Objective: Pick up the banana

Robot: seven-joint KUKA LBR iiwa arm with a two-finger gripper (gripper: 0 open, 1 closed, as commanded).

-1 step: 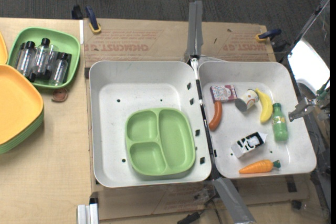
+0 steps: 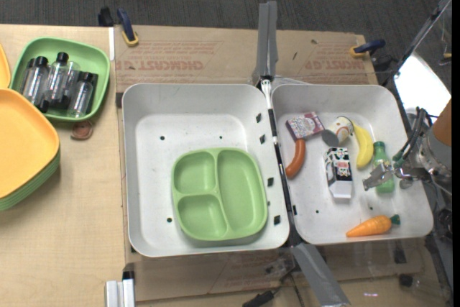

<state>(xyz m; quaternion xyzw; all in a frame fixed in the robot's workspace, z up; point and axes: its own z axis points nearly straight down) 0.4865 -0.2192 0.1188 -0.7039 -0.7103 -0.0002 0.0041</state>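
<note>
Just up-left of the end effector point(image 2: 388, 176), the banana point(image 2: 364, 144) lies lengthwise up-down in the right bin point(image 2: 309, 226); finger state unclear.

Glossy plastic banana point(image 2: 364, 145), matt green plastic tray point(image 2: 219, 194), smooth white bins point(image 2: 144, 154).

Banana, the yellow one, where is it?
The yellow curved banana lies in the right white bin, near its far right side, between the egg-like toy and small green bottle.
</note>
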